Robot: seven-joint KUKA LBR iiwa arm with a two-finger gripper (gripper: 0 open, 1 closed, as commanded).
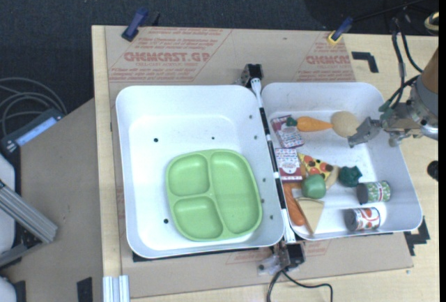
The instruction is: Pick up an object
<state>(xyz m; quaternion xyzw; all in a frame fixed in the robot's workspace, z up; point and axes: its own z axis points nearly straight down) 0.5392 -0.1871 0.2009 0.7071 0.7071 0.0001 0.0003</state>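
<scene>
Over the right bin (401, 175) the gripper (380, 134) is hanging with its two fingers spread apart and nothing between them. Just beside its left fingertip a beige ball (343, 123) is lying, touching the carrot (313, 125). Below the jaws, a dark green piece (349, 174), a green can (374, 192) and a red-labelled can (364, 218) are resting. Well apart, a green divided tray (212, 193) is sitting in the left bin (139, 154).

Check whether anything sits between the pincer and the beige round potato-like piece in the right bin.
Nothing visible stands between them. The pincer hangs over the right white bin, just right of the beige round potato-like piece, with bare bin floor between. The orange toy carrot lies on the piece's far side, to its left.
</scene>
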